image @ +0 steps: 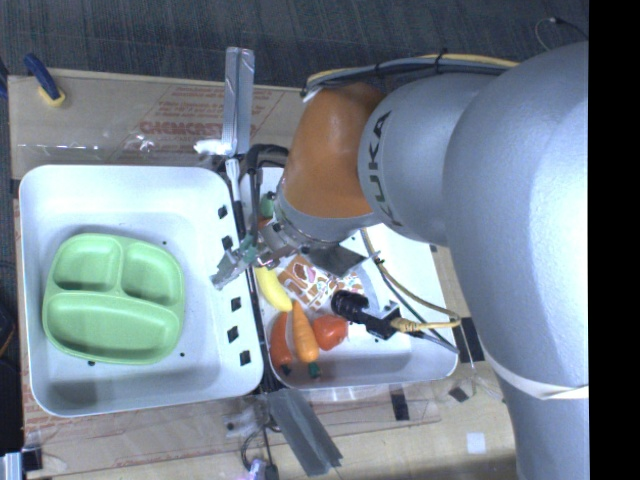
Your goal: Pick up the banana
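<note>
The banana (272, 288) is a small yellow fruit lying at the left side of the right bin (425, 366), close to the divider between the bins. My gripper (236, 261) hangs just up and left of it, over the divider, with its tip beside the banana's upper end. The banana lies in the bin, apart from the gripper as far as I can see. The grey arm and its orange band (330, 163) cover most of the right bin.
Beside the banana lie a patterned carton (312, 284), an orange carrot (303, 334), a red tomato (331, 331) and a red-orange fruit (282, 342). A green divided plate (113, 296) sits in the left bin (120, 198). A black cable connector (362, 313) trails over the right bin.
</note>
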`<state>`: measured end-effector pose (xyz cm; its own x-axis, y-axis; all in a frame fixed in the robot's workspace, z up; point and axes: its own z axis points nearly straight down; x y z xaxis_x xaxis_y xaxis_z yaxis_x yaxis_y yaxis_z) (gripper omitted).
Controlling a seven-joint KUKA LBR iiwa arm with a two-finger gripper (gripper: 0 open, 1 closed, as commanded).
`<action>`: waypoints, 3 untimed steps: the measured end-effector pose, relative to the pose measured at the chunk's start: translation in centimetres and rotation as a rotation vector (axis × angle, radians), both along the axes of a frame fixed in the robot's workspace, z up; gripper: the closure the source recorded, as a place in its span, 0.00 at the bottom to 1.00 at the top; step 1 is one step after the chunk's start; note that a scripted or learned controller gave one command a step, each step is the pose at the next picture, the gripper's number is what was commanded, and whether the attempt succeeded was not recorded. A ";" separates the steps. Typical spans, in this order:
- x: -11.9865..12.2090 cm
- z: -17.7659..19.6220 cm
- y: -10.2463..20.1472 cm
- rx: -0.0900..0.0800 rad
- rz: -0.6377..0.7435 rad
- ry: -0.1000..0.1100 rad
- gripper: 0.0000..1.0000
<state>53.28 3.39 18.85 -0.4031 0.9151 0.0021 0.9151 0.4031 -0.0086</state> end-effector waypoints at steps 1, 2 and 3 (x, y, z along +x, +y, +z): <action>0.5 0.0 1.8 0.000 0.068 -0.004 0.00; -5.5 0.0 -5.9 0.002 0.045 0.000 0.00; 5.0 -0.1 0.7 0.001 0.058 -0.001 0.00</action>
